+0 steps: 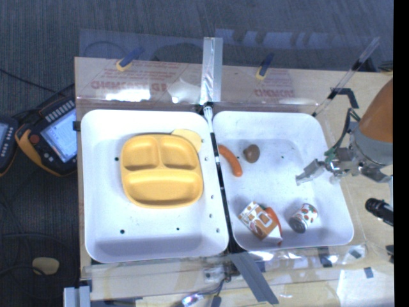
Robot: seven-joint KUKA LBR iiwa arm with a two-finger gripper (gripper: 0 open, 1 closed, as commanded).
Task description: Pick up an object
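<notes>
Looking down at a slant on the bench, the camera view takes in two shallow white bins set side by side. The left bin (96, 190) holds a yellow divided tray (162, 170), lying flat near the bin's middle, with a small pale yellow piece (186, 135) peeking out from behind its far right corner.

The right bin (332, 229) holds the loose things. An orange sausage-shaped toy (231, 160) lies at a slant close to the bin's left wall. Just to its right, apart from it, sits a small brown rounded object (251, 153). Toward the near side lies a small carton (259, 221) printed in orange and white, tipped over. To the right of that, apart from it, a small can (303, 217) with red and white markings lies on its side.

The arm comes in from the right, its orange band at the frame's edge. The gripper (311, 173) hangs over the right part of the right bin, to the far side of the can and well right of the brown object. It is small and partly blurred, so whether it is spread or pressed together cannot be told; nothing can be seen held in it. Every object lies on the bin floor.
</notes>
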